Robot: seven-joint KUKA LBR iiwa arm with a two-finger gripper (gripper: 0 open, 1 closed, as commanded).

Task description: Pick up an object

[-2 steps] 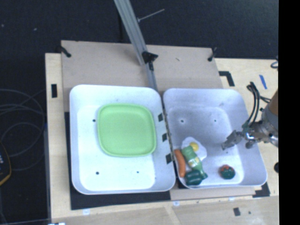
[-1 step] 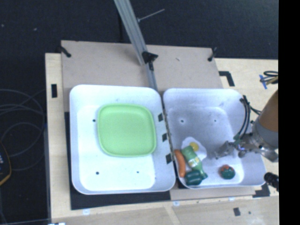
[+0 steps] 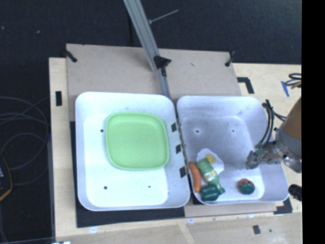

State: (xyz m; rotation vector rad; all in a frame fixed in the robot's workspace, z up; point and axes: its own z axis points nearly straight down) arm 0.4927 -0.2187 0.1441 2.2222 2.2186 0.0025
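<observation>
In the right bin (image 3: 218, 116) a cluster of small objects lies near the front edge: an orange carrot-like piece (image 3: 195, 176), a green bottle with a yellow cap (image 3: 208, 170) on a white scrap, a dark green item (image 3: 211, 191), and a small green and red ball (image 3: 246, 186) to the right. My gripper (image 3: 255, 158) hangs at the right side of this bin, above and to the right of the ball and apart from it. Nothing shows between its fingers.
The left bin (image 3: 91, 136) holds a light green square plate (image 3: 137, 140). A grey metal pole (image 3: 144, 29) slants from the top down to the bins' divider. The arm's wrist and cables (image 3: 284, 131) crowd the right bin's right wall.
</observation>
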